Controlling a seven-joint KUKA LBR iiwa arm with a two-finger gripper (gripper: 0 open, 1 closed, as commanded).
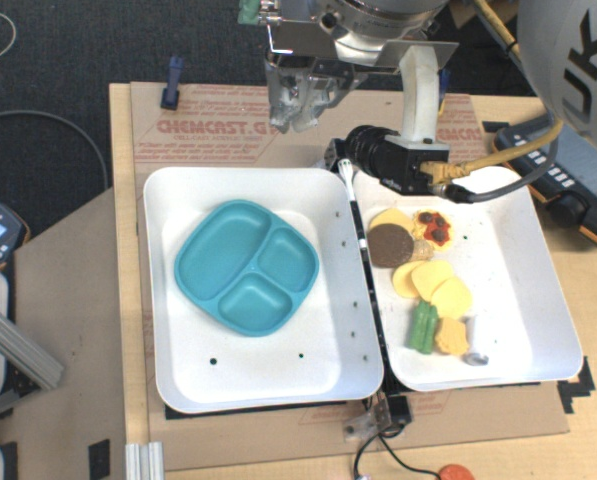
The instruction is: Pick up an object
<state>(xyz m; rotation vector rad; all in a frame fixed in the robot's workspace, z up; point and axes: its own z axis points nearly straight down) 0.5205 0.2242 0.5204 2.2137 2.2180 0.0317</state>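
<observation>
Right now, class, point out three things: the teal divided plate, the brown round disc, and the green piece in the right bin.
teal divided plate (246, 266), camera view, central ridge where compartments meet.
brown round disc (389, 244), camera view, middle of its top face.
green piece (422, 327), camera view, middle of its body.

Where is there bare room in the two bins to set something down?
Left bin: bare floor in front of the teal divided plate. Right bin: bare strip along its right wall. Crowded: the food pieces beside the divider.

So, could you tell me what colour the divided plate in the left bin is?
Teal blue; the divided plate shows clearly in the camera view.
</observation>
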